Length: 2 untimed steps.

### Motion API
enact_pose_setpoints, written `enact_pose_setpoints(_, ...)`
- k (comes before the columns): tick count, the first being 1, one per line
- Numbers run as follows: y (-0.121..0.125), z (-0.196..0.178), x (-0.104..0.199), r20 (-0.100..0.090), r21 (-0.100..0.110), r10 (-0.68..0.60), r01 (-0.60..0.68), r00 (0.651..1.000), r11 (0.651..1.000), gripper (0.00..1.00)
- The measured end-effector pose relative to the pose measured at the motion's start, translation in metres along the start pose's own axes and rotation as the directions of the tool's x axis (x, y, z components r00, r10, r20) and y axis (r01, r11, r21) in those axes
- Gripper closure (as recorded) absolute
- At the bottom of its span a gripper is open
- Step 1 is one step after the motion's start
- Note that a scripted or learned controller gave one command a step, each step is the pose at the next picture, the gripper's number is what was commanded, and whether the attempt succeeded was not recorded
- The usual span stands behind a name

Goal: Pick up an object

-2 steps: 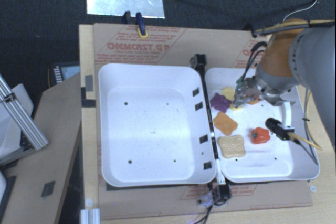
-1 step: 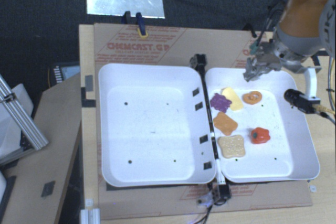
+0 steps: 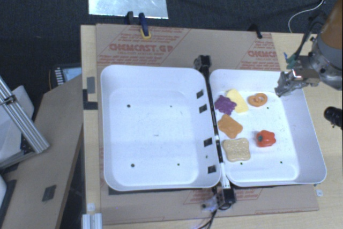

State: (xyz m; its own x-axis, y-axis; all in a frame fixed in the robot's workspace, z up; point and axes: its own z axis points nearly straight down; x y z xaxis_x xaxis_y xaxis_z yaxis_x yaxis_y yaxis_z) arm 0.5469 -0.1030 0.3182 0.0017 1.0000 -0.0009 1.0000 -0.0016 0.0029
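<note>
The arm shows at the right edge of the frame, upper half. Its wrist section is rounded and grey, with a paler tan-orange part above it near the top right corner. A thin pale cable loops out from the arm's upper part toward the left and curves back down. A darker thin cable runs straight up at the top right. The gripper sits at the arm's left end: a small, blocky, grey metal piece with darker patches, too blurred to make out screws or markings.
</note>
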Motion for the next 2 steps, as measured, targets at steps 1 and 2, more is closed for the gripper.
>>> enact_pose_setpoints(1,-0.063,-0.048,-0.111,0.006,-0.004,0.010,-0.010,1.000,1.000,1.00)
enact_pose_setpoints(2,-0.037,-0.227,-0.104,0.008,-0.018,-0.008,0.008,1.000,1.000,1.00)
